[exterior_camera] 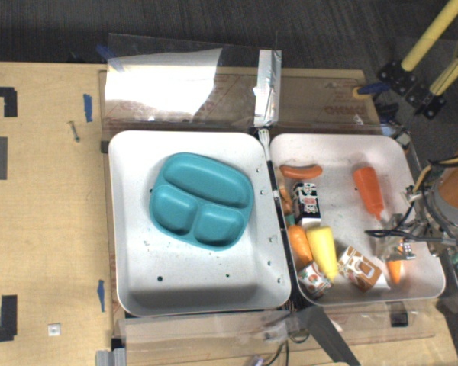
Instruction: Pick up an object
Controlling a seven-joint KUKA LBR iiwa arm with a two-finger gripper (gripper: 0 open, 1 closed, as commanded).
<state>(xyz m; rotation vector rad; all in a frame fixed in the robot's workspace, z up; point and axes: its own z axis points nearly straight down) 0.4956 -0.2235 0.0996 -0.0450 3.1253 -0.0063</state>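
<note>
Camera view: pincer [403, 235] partly cut off.

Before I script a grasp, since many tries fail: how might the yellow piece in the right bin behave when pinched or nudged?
The yellow piece looks rounded and elongated, so it may roll sideways if nudged. Its smooth, glossy surface could slip from a pinch. It lies tight beside the orange piece, so they would probably shift together.

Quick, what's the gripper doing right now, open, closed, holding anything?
Gripper: cannot be told; it sits low at the right bin's right side, with nothing visibly held.
</note>
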